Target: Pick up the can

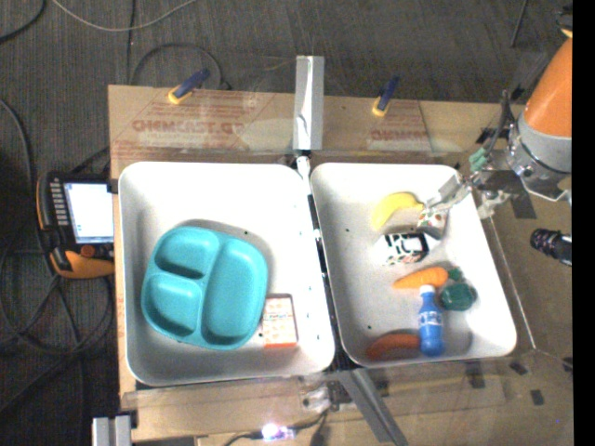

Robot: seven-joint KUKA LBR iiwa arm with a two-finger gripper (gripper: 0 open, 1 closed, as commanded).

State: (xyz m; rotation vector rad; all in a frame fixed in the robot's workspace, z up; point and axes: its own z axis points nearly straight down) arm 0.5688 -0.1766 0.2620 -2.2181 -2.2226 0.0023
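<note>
Tool point(433, 214) hangs over the right bin point(493, 249), just above the can point(406, 244); I cannot tell its grip state. Can lies between the banana point(393, 208) and the carrot point(423, 278).

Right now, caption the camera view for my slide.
Robot hand above the black-and-white can beside a yellow banana in the right white bin.

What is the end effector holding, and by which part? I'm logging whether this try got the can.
Cannot be told. The end effector sits low over the right bin, right above the black-and-white can beside the banana, but no grip shows.
</note>
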